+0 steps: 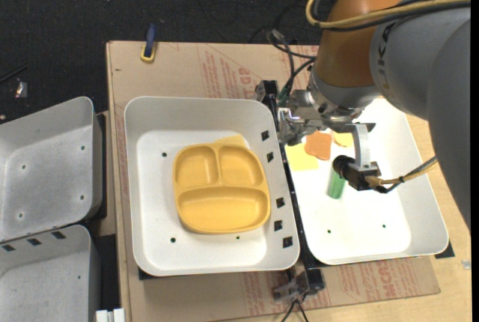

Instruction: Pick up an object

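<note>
Fig.: gripper hangs over right bin, we judge to reach the orange piece, yellow sheet & green cylinder clustered just beside it; grip state: we cannot tell.

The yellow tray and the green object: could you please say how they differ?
The yellow tray is far larger and flat; the green object is small and stubby. The tray lies in the left bin, the green object in the right bin. Both rest on bin floors.

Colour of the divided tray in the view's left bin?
The divided tray is plain mustard yellow, no pattern; clearest in the camera view.
</note>
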`<state>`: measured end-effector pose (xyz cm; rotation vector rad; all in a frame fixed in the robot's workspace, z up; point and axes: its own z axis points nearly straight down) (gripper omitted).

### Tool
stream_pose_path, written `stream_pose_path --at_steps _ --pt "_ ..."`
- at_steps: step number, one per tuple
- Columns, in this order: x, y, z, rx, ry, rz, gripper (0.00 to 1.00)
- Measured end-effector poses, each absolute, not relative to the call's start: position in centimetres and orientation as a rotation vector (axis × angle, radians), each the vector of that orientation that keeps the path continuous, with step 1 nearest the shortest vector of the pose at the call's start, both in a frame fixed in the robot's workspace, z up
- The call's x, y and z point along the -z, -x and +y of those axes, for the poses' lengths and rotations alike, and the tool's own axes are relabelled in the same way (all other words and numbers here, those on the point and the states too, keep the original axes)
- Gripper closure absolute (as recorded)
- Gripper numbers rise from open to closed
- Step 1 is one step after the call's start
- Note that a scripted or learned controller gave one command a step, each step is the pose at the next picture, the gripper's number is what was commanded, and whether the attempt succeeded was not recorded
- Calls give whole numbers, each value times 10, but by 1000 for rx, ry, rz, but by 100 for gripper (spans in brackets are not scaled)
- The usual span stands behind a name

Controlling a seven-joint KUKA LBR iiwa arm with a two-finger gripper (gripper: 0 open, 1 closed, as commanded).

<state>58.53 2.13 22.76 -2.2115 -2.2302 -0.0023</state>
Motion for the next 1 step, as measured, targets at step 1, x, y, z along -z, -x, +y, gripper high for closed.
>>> stream_pose_path --at_steps 1 --pt "-233 -599 82 5 2211 -2232 100"
